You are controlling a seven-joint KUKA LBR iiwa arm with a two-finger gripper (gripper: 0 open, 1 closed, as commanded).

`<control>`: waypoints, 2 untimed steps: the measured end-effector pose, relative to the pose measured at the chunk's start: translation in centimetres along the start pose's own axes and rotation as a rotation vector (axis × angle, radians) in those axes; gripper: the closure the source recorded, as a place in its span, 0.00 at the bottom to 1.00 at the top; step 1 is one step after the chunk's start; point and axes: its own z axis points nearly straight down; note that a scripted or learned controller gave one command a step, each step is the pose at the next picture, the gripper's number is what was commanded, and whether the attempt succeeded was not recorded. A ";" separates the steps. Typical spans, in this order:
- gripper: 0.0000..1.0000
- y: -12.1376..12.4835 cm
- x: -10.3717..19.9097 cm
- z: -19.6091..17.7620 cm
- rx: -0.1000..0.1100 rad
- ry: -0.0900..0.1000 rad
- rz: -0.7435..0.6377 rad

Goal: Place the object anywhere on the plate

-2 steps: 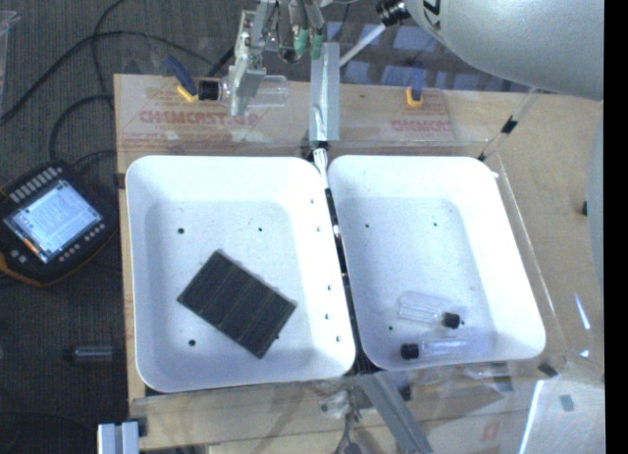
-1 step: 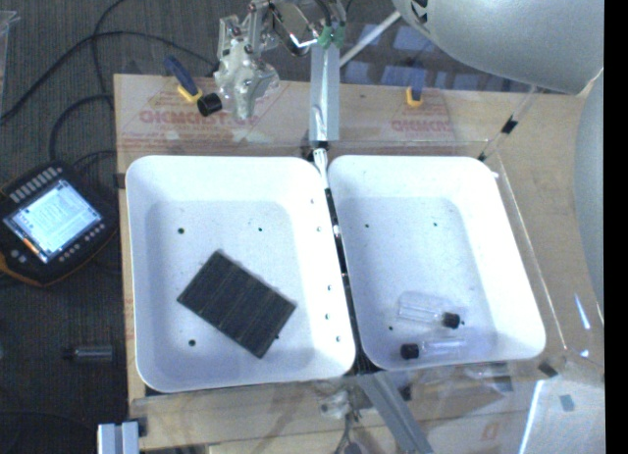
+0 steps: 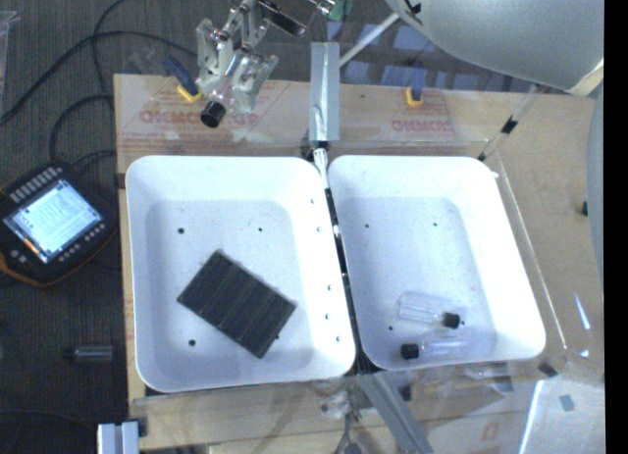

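Camera view, from above at a slant. Two shallow white bins sat side by side on the desk [image 3: 549, 197]. The left bin [image 3: 147, 246] held a dark, ribbed rectangular plate [image 3: 236, 303], lying flat and turned at an angle, toward the near half of the bin floor. The right bin [image 3: 500, 246] held two small clear vials with black caps, both on their sides near the front corner: one vial [image 3: 428, 311] sat just behind the other vial [image 3: 430, 349], close together but apart. Both were well apart from the plate, in the other bin.

The gripper [image 3: 232, 75] hung above the far edge of the desk, beyond the left bin and not over either bin. Nothing was seen between the jaws; whether they stood wide or narrow could not be told. The grey arm body [image 3: 500, 6] filled the upper right. A handheld pendant with a lit screen [image 3: 51, 219] lay on the floor left of the desk.
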 end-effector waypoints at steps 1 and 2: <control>1.00 0.1 -0.2 -1.0 -0.003 -0.006 0.000; 1.00 0.1 -0.3 -1.9 -0.005 -0.012 0.002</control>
